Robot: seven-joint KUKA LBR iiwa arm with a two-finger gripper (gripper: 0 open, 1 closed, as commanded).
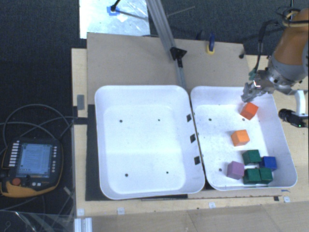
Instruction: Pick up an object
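Orange cube sits just below tool; no legible writing.

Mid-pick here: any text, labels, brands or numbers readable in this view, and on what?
None can be read.
Teach pendant screen: lit, content too small and blurred.
Blocks in the right bin: plain faces, no marks.
Small tags on the bench front edge: too small to read.

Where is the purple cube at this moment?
In the camera view, the purple cube lies in the right bin, near its front edge, just left of the green cubes.
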